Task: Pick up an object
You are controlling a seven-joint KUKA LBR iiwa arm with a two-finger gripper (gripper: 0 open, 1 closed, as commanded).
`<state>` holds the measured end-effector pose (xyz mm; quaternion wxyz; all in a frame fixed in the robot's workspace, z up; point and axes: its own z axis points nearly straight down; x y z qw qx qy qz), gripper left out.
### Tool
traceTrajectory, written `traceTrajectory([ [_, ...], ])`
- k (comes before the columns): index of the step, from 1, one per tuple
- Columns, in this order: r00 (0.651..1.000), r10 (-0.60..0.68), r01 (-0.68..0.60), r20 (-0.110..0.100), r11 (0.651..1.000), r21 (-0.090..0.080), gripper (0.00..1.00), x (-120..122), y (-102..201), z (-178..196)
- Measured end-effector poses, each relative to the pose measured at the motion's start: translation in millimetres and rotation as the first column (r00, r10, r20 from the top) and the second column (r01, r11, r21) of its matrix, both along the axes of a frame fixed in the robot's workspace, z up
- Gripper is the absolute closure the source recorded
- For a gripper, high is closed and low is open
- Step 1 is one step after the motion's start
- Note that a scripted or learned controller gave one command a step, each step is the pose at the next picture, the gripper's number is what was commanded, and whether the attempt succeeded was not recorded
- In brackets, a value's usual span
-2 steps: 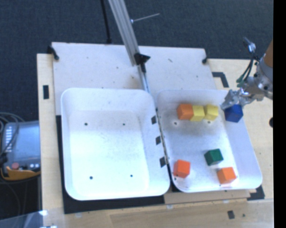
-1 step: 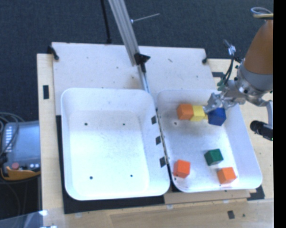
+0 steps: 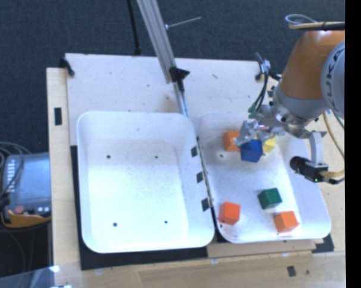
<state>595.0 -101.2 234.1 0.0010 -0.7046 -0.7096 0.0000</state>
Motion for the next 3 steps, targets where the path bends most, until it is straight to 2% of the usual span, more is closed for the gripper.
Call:
traceTrajectory([
  [2,1.0,-0.001,0.001,-0.003,1.0,0.0,1.0,-1.9,93.0,9.2],
  [3,1.0,0.0,0.0,-0.004,1.0,0.001,1.0,-13.7,141.2,16.1],
])
